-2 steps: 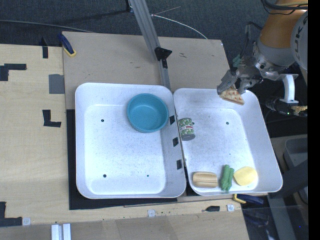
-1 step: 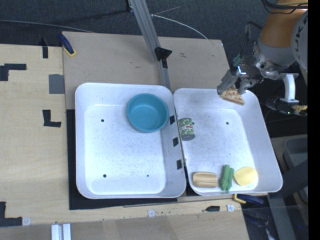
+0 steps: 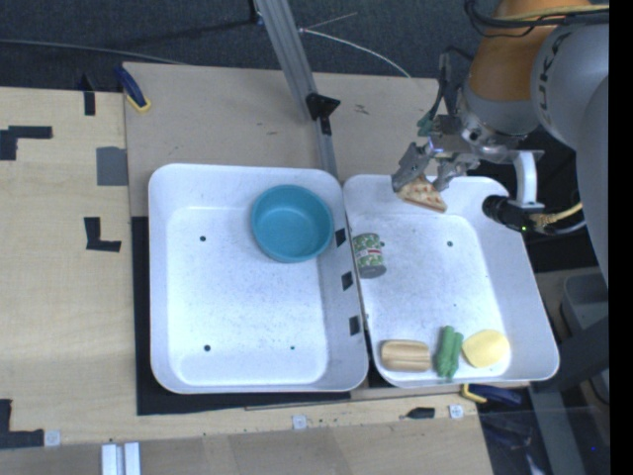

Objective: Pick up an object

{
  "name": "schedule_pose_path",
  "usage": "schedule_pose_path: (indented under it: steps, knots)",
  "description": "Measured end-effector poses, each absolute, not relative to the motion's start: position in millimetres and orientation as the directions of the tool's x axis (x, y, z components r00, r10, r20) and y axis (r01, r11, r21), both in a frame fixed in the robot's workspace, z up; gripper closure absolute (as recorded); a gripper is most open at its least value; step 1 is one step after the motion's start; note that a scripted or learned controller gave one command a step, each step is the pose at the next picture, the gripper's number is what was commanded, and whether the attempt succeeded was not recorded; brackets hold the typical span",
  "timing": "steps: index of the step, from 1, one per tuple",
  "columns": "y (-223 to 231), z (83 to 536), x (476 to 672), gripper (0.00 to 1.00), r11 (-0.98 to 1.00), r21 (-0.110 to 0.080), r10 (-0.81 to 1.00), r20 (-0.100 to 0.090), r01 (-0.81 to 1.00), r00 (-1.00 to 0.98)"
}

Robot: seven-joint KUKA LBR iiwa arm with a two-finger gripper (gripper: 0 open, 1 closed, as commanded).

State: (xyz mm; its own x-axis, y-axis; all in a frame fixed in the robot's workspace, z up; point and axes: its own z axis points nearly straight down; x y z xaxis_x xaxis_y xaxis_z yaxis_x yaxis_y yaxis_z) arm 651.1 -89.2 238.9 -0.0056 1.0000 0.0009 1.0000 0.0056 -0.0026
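At the right bin's (image 3: pixel 514 295) near edge lie a bun (image 3: pixel 406 354), a green pod (image 3: pixel 448 351) and a lemon (image 3: pixel 486 347); mid-bin stands a can (image 3: pixel 369 254). At the far rim the gripper (image 3: pixel 425 174) pinches a pizza slice (image 3: pixel 423 196), apparently just lifted, so the pick looks nearly done. Its long axis runs left-right, tip toward the right.
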Motion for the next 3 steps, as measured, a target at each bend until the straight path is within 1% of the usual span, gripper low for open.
schedule_pose_path:
  steps: [2, 3]
  knots:
    - [20, 215, 661.3, 1.0, 0.007, -0.002, 1.0, 0.001, 1.0, -0.007]
    - [70, 232, 665.4, 1.0, 0.007, 0.0, 1.0, 0.002, 1.0, -0.007]
